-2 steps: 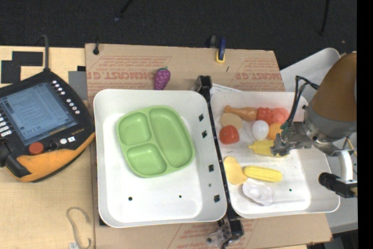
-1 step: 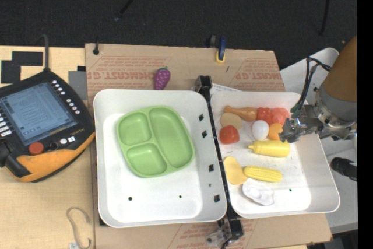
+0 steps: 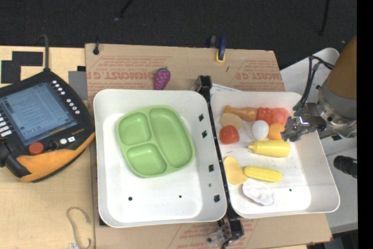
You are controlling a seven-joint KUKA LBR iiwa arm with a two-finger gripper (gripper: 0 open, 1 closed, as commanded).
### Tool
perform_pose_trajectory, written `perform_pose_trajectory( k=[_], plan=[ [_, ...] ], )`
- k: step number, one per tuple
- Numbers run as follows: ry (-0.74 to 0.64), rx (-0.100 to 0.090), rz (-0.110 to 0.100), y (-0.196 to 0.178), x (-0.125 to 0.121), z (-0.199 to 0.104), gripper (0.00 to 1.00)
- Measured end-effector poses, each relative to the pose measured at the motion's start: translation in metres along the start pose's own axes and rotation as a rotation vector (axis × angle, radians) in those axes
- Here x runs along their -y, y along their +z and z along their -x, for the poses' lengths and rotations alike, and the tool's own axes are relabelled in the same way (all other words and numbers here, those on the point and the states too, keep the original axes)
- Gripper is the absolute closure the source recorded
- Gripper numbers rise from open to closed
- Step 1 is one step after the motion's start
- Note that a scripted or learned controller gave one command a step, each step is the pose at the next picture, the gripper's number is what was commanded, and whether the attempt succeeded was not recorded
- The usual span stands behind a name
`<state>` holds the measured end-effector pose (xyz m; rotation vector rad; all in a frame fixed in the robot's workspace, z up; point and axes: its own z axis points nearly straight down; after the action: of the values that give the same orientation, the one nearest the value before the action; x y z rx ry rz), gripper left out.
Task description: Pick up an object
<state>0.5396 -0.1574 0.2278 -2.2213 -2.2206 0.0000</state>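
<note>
Farthest left of the pincer, a teach pendant with an orange grip lies on the tabletop. Nearer, the left white bin holds a green divided plate, well apart from the pincer. A purple toy grape cluster sits on the cardboard beyond that bin. In the right white bin, left of the pincer, lie a red tomato, a drumstick, a white egg and a red berry-like piece. Below and left of the pincer are a yellow squash-like piece, a corn cob and a white crumpled item. The pincer hovers at the orange piece; whether it is wide or narrow cannot be told.
</note>
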Motion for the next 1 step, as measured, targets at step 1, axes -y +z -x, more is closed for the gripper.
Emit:
perform_pose_trajectory(
  k=[1],
  plan=[
    [-0.004, -0.002, -0.002, -0.0078, -0.0014, -0.0471, 1.00]
  ],
)
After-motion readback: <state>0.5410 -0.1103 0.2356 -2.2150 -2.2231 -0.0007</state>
